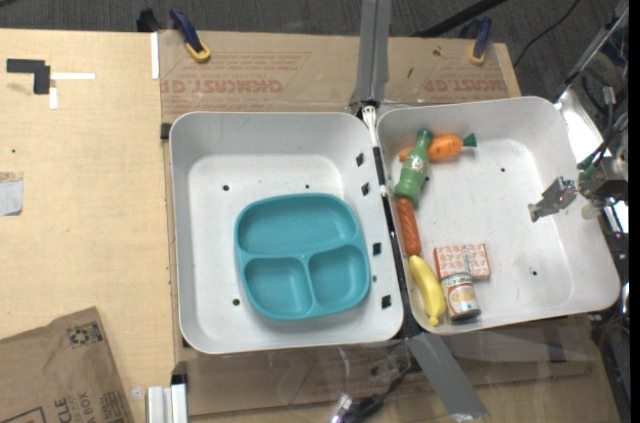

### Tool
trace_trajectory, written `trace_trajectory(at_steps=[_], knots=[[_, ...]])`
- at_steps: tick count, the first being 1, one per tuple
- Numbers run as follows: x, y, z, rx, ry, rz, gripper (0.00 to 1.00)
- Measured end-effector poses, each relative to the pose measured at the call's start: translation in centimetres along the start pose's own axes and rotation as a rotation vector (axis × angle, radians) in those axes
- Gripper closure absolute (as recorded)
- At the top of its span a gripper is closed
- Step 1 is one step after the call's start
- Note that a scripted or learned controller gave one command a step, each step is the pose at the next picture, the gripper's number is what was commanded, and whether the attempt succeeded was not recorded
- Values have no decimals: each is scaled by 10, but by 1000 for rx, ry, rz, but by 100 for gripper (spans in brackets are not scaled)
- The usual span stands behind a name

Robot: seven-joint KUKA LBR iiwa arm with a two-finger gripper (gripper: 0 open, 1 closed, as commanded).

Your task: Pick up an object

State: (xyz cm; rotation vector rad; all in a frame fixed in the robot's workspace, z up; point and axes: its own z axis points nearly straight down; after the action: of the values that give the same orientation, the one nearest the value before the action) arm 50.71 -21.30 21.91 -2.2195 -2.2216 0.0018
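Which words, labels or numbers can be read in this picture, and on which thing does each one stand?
"CHEMCAST GP": red print, upside down, on the brown board behind the bins, and again on its right part.
"CLE" and "BOX": parts of words on the cardboard box at the lower left.
Small red box: print too small to read.
Can: label blurred.

From my remote station: two bins side by side on the bench. Left bin (pixel 190 211) holds a divided tray (pixel 300 254), near centre. In the right bin (pixel 520 116), objects line the left wall: bottle (pixel 412 173) and carrot (pixel 446 147) at the far end, sausage (pixel 408 225) next, banana (pixel 427 288) nearest me. Box (pixel 462 260) and can (pixel 461 296) sit just right of the banana. Gripper (pixel 556 198) at right side.
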Motion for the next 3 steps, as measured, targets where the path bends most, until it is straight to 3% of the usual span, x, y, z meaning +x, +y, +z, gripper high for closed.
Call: trace_trajectory(at_steps=[1, 2, 3], knots=[[10, 36, 95, -34, -6, -24, 0], [51, 124, 111, -33, -8, -75, 0], [85, 150, 119, 10, -12, 82, 0]])
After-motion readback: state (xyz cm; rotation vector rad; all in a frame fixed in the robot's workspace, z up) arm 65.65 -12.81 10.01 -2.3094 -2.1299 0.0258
